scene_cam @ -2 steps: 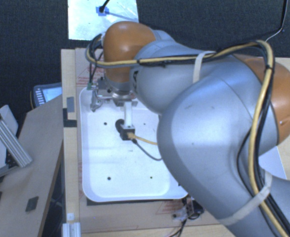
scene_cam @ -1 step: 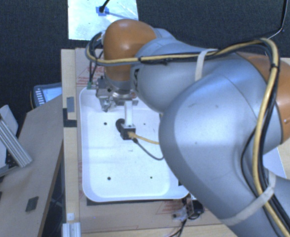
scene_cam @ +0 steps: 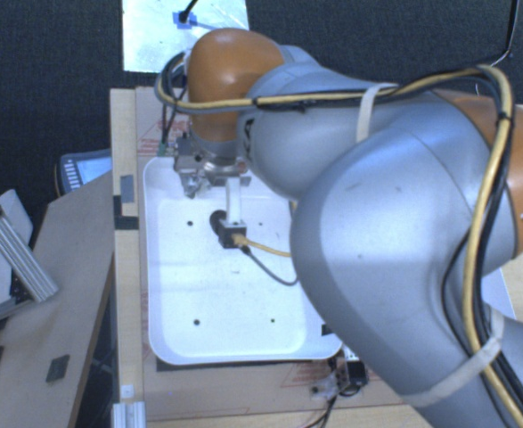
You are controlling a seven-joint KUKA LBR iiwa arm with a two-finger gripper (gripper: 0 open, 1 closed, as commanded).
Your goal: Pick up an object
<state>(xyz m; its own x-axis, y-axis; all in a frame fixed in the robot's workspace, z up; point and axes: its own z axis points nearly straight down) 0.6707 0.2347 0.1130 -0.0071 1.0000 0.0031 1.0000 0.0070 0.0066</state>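
The gripper point(scene_cam: 215, 185) is seen lowered over the far end of the left white bin point(scene_cam: 167, 328), carried beneath the orange band point(scene_cam: 221, 74) of the arm, whose grey links point(scene_cam: 404, 239) cross in from the right and cover the bench's right side. Whether the tool is spread wide, drawn narrow or closed on something cannot be told, since the wrist hides it from above.

No loose object can be made out on the bare part of the bin floor. Just below the gripper a small dark fitting point(scene_cam: 224, 228) is seen with a cable point(scene_cam: 270, 255) trailing to the right toward the arm; it is judged to be part of the tool's own wiring, not a pick target, though this is not certain. The posture is judged to suit a descent for a grasp near the bin's far wall.
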